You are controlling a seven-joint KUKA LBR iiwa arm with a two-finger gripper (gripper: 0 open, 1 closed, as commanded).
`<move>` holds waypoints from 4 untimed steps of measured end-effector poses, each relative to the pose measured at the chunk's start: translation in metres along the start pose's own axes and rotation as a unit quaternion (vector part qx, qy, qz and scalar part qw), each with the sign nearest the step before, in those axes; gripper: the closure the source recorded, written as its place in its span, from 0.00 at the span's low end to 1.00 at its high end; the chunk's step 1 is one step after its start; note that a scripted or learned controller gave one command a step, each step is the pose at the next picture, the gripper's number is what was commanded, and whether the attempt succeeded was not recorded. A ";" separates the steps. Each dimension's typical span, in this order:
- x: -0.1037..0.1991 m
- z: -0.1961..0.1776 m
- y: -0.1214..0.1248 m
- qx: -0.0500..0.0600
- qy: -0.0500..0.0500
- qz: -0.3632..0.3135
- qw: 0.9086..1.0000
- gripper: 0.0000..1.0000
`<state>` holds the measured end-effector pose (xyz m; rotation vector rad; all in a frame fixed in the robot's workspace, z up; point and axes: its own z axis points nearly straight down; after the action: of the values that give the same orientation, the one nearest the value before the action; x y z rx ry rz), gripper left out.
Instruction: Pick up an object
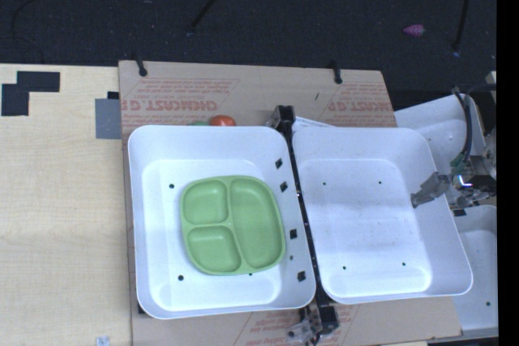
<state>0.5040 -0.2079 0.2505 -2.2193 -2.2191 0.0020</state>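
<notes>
Currently, claw [430, 192]: it sits over the right rim of the right bin [365, 288], at the end of the arm [474, 174] coming in from the right. Whether its fingers are spread or pressed together I cannot tell; it looks small and blurred, and nothing shows between them.

Task thing: the green plate [233, 224], a divided dish with three compartments, lies flat well to the claw's left, on the floor of the left bin [154, 166], across the divider from the claw.

Other thing: a small red-orange object [222, 121] lies beyond the far rim of the left bin, also far to the claw's left and farther back, on the cardboard [243, 93] that covers the surface.

Stage, as I judge it: the approach is not yet made; the claw is at the bin's edge and well apart from anything it could lift.

Risk one: the plate is wide, shallow and lies flat, so a descent on its middle would likely meet smooth floor and close on nothing. Its rim or the ridges between compartments look like the only places to pinch.

Risk two: a rim grip would be off-centre, so the plate could tilt and slip out as it rises.

Risk three: closing where the claw now is would catch nothing but the bin wall.
</notes>
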 end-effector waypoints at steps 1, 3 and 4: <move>0.009 0.058 -0.006 0.002 0.001 0.000 1.000 0.00; 0.006 0.157 -0.005 0.002 0.001 0.000 1.000 0.00; 0.005 0.144 -0.005 0.001 0.000 0.002 1.000 1.00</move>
<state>0.4986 -0.2027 0.1069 -2.2223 -2.2143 0.0024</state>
